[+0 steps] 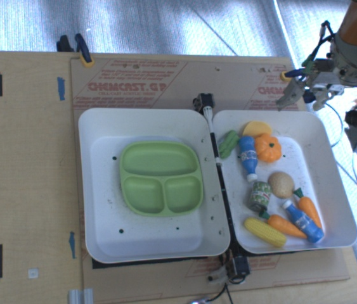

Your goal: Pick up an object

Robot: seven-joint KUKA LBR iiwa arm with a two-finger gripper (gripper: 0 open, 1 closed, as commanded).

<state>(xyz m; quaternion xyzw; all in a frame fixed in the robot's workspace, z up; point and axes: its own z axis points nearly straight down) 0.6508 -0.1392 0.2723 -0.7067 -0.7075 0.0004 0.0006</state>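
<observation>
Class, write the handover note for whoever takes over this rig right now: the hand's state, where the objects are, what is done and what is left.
Hand: open, holding nothing, hovering above the far right corner of the right bin.
Objects, all in the right bin: green pepper, yellow piece, small pumpkin, two blue bottles, a jar, a beige ball, two carrots, corn cob.
Left bin: a green divided plate.
Done: nothing picked yet.
Left: lower into the right bin, close on one object, lift it.
</observation>
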